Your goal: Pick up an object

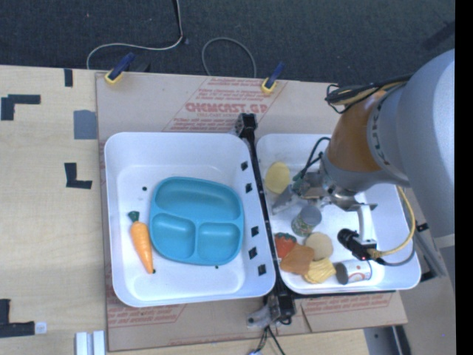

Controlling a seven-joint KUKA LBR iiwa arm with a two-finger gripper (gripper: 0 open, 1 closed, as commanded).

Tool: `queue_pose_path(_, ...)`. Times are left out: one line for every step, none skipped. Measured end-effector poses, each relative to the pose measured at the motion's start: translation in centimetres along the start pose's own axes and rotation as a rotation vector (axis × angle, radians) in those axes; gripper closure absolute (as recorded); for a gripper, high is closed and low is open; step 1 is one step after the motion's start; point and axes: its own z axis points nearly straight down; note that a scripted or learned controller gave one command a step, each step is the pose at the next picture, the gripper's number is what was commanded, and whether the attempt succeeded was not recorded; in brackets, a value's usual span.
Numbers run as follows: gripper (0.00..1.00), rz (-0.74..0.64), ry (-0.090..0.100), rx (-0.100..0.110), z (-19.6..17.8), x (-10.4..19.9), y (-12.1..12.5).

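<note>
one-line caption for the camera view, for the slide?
KUKA arm reaching into the right bin of toy food; left bin holds a blue divided tray and a carrot.

Bulky grey arm [432,117], orange wrist band [353,135], black cables [347,93]

A: Left bin [118,198]?
B: Blue divided tray [197,220] occupies the centre; toy carrot [141,244] lies just beside it at 9 o'clock. Free floor at 12 and 6 o'clock.
A: Right bin [411,272]?
B: Arm [369,143] overhangs the middle. Toy foods [307,256] crowd 7 o'clock; yellow piece [278,176] at 10 o'clock.
</note>
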Motion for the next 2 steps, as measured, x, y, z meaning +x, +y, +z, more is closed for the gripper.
queue_pose_path(0.0,-0.003,0.001,-0.003,0.1,-0.6,6.0)
queue_pose_path(0.0,-0.004,0.001,-0.003,0.1,-0.5,10.3)
